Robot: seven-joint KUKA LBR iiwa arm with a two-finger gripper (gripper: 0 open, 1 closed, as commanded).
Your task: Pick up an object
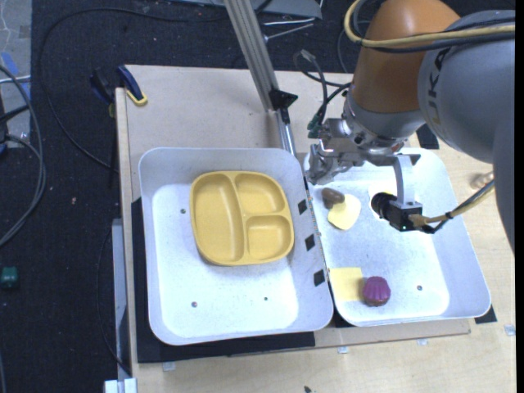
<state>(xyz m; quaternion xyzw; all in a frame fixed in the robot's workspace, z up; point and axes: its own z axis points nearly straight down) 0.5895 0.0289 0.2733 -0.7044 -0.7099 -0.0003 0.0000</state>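
My gripper (326,170) hangs over the far left corner of the right bin (426,244), just above a small brown object (332,195). A pale yellow rounded piece (345,213) lies right beside that brown object. Nearer the front of the same bin sit a yellow square block (345,282) and a purple object (376,291), close together. The arm's orange band and grey wrist cover the far part of the bin. Nothing visible sits between the gripper's fingers.
A yellow divided tray (241,217) rests in the left bin (172,293). A slanted metal pole (254,47) rises behind the bins. Cables run from the wrist to a black connector (399,214) over the right bin. The bench edge lies at the front.
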